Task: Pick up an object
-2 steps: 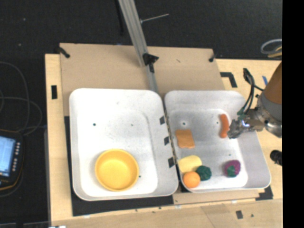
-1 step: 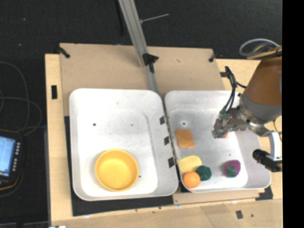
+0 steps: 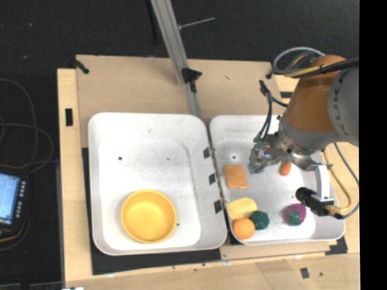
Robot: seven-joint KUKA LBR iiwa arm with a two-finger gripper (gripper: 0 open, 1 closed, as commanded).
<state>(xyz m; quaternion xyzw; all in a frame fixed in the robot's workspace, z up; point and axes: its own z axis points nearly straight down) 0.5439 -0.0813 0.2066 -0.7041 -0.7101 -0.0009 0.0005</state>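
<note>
Broadly, the wooden bench (image 3: 145, 83) carries two shallow white bins side by side. The left bin (image 3: 145, 144) holds a yellow bowl (image 3: 149, 215) near its front. The right bin (image 3: 236, 132) holds all the small pickable things. Above it hangs the arm (image 3: 314, 110), its orange band over the bin's far right part, and the gripper (image 3: 261, 160) is low over the bin floor, just beside the far right corner of a tan, bread-like slab (image 3: 235, 176). Whether the gripper is wide or narrow I cannot tell; it is too dark and small, and nothing can be made out in its grasp.

Along the front wall lie a pale yellow block (image 3: 241, 207), an orange ball (image 3: 243, 228) touching it, a dark green lump (image 3: 260, 220) and a purple lump (image 3: 295, 214); a small orange piece (image 3: 285, 168) sits just under the wrist.

The likely risk is a miss: the gripper stands beside the slab rather than over it, so closing there could pinch air or nudge the flat slab away. Its low profile also gives little to grip.

No brand, label or writing is legible anywhere.
</note>
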